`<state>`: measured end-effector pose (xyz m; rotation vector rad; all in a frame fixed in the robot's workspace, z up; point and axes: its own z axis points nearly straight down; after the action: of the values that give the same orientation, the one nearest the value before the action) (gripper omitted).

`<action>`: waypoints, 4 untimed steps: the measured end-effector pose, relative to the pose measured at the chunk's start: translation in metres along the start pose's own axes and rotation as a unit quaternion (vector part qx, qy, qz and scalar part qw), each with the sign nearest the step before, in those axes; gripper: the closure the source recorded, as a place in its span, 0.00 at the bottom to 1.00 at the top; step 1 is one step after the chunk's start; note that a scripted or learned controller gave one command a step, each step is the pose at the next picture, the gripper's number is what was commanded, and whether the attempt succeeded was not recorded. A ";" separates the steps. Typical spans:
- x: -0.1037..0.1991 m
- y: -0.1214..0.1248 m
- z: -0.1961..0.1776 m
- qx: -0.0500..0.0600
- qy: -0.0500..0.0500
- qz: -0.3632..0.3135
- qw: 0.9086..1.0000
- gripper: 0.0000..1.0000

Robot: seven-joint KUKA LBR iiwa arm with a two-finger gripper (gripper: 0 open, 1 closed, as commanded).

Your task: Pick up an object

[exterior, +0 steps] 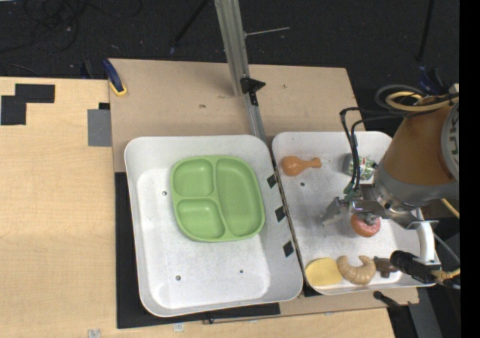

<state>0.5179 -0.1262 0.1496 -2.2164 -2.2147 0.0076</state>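
One red round object [367,227], touching beneath claw [358,210]

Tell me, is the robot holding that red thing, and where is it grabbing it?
It cannot be told. The end effector sits right over the red object in the right bin, hiding any contact.

No text, label, brand, number or sign can be read anywhere in the view.
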 end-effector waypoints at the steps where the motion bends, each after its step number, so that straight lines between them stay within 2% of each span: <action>1: -0.006 0.002 0.046 -0.006 -0.002 0.000 1.000 0.00; 2: -0.008 0.001 0.037 -0.005 -0.003 0.003 1.000 1.00; 4: -0.010 -0.017 -0.069 -0.006 -0.001 -0.001 1.000 1.00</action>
<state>0.5015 -0.1362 0.2192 -2.2221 -2.2231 -0.0018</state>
